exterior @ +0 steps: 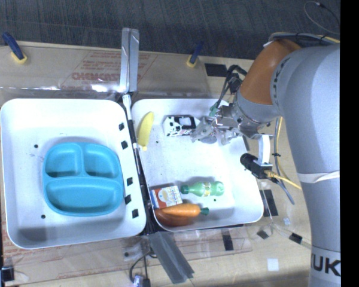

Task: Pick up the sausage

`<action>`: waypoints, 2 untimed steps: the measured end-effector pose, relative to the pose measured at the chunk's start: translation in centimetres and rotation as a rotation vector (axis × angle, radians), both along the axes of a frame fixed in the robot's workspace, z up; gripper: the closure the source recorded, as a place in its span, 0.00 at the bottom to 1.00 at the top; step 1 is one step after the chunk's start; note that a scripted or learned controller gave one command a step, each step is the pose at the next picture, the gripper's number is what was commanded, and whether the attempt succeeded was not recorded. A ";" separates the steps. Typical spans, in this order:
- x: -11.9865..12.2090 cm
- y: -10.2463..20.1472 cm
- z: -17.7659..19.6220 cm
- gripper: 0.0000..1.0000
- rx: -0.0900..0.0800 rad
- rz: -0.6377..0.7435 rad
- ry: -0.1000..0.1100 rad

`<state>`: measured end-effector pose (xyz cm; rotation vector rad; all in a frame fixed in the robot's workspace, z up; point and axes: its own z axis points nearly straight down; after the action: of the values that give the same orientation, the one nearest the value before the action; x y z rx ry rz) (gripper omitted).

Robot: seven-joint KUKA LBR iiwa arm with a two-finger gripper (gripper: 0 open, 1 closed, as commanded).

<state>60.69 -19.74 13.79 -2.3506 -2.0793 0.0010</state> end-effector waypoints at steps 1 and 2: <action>-5.4 5.1 -4.7 0.00 0.000 0.065 0.002; 1.0 9.3 -4.6 0.00 -0.001 0.270 -0.002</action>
<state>61.67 -10.47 9.20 -2.0507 -2.3785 0.0007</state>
